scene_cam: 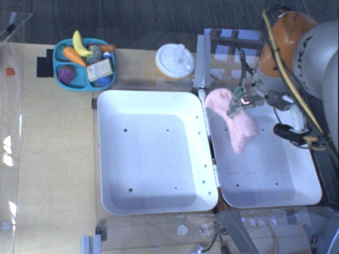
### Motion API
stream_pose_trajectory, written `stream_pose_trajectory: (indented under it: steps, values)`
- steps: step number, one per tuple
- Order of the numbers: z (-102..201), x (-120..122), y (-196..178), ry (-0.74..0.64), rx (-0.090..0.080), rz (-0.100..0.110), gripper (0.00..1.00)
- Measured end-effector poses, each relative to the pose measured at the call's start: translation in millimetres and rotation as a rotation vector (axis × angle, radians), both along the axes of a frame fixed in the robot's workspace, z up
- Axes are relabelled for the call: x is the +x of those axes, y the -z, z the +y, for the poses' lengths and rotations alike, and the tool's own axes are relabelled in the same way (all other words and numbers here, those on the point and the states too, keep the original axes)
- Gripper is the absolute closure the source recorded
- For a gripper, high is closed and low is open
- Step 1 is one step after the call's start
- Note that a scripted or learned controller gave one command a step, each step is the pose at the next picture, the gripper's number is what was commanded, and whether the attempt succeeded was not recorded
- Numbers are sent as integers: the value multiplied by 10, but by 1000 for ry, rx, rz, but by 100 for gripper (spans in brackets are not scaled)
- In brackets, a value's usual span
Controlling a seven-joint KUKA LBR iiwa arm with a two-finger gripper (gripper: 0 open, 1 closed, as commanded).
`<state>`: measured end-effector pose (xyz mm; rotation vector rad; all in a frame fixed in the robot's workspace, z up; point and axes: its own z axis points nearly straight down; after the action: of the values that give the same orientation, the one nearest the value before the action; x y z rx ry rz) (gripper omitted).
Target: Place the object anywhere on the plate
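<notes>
Nearest you, the left bin (153, 152) sits on the tabletop (47, 157), with the right bin (270, 179) touching its side. In the right bin's far left corner hangs a pink cloth (235, 123), its upper end pinched between the closed fingers of the gripper (237, 106), its lower end draping onto the bin floor. Beyond the bins you have a white lidded cup (175, 61). Far left: a blue plate (79, 83), divided, carrying a banana (79, 45), carrot (73, 55) and other toy food.
</notes>
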<state>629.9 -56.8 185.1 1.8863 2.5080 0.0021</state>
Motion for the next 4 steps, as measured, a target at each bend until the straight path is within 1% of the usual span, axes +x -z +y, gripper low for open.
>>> stream_pose_trajectory:
  steps: [1, 2, 3, 4]
  values:
    - [17, 14, -401, -8, 0, -1, 100]
    - [514, -261, -351, -413, 0, 1, 100]
    - [993, -425, -469, -817, 0, 0, 100]
    - [1538, -630, -518, -1219, -1, -1, 100]
